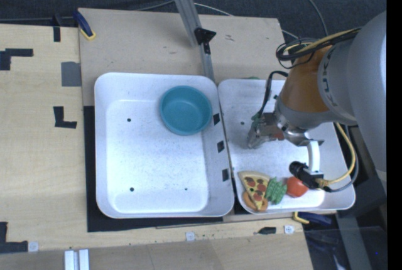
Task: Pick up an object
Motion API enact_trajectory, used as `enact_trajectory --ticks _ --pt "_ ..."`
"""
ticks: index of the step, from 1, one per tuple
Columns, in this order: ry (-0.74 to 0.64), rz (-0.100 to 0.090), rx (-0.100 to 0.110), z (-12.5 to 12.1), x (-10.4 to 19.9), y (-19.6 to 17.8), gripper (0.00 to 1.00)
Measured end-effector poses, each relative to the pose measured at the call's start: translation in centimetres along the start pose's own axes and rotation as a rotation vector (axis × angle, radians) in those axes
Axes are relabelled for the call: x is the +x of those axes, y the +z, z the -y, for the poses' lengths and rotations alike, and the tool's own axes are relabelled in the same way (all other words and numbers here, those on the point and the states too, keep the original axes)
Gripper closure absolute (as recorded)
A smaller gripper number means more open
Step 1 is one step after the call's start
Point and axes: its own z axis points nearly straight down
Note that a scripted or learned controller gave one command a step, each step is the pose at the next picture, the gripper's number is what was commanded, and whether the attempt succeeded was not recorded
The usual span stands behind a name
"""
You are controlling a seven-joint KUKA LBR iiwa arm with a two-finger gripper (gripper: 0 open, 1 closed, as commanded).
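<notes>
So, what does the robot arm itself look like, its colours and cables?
The arm is bulky, rounded and light grey, with an orange band above the wrist. Yellow and black cables loop over it. The hand is small, of dull grey metal, with a white bracket beside it.

Bowl (185, 110) in left bin (119, 199); toy food (267, 189) in right bin (235, 99).

I see a pale wood desk (38, 105) with black tape marks on its left part. On it lies a tan board (144, 43), and on that 2 shallow white bins sit side by side, touching: the left bin (113, 156) and the right bin (235, 93).
</notes>
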Motion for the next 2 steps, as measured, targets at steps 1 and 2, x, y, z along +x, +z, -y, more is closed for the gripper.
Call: enact_trajectory --ticks 1,2 --pt "-0.001 -0.002 0.001 0.2 0.6 -4.4 1.00" --pt "-0.001 -0.002 -0.001 0.0 0.9 -10.6 1.00"
